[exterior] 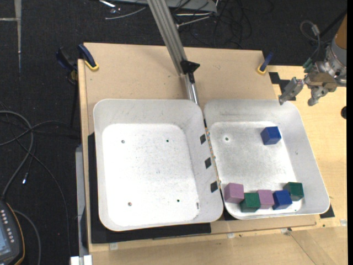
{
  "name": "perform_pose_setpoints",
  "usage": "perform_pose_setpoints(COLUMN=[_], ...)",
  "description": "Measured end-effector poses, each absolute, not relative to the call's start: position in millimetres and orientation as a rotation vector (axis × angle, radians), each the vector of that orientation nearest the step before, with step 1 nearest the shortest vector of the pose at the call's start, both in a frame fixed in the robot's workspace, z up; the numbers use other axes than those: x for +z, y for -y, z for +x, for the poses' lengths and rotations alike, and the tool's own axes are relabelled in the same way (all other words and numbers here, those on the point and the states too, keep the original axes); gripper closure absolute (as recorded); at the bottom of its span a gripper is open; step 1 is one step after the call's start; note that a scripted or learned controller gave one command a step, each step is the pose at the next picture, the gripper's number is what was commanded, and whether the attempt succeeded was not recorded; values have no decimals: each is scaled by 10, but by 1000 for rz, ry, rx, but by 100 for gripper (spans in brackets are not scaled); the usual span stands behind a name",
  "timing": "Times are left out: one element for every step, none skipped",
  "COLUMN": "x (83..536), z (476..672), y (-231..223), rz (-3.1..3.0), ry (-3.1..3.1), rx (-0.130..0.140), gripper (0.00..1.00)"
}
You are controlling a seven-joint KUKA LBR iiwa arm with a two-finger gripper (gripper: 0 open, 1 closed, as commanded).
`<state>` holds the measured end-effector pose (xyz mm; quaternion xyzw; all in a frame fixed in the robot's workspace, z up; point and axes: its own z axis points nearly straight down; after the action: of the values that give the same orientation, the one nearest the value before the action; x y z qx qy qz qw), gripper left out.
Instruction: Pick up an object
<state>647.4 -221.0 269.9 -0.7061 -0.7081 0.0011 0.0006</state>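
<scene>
In the right bin [309, 148] a blue cube [271, 135] sits alone near the far side. Along the bin's near edge lies a row of cubes: a purple one [234, 192], a dark green one [251, 201], a pink-purple one [266, 199], a blue one [282, 199] and another green one [295, 190]. My gripper [303, 94] hangs above the bin's far right corner, up and to the right of the lone blue cube. Its two fingers stand apart, open, with nothing between them.
The left bin [105, 148] lies beside the right one, their rims meeting at the middle. A slanted metal pole [168, 29] reaches from the top to the bins' far junction. Clamps [88, 57] [266, 62] grip the wooden board's far corners.
</scene>
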Motion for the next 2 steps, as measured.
perform_pose_setpoints(x=[1148, 980], z=[6459, 6123], y=[2235, 1978], rz=[-2217, -2227], ry=[2218, 2228], rx=[7, -3], gripper=[0, 0])
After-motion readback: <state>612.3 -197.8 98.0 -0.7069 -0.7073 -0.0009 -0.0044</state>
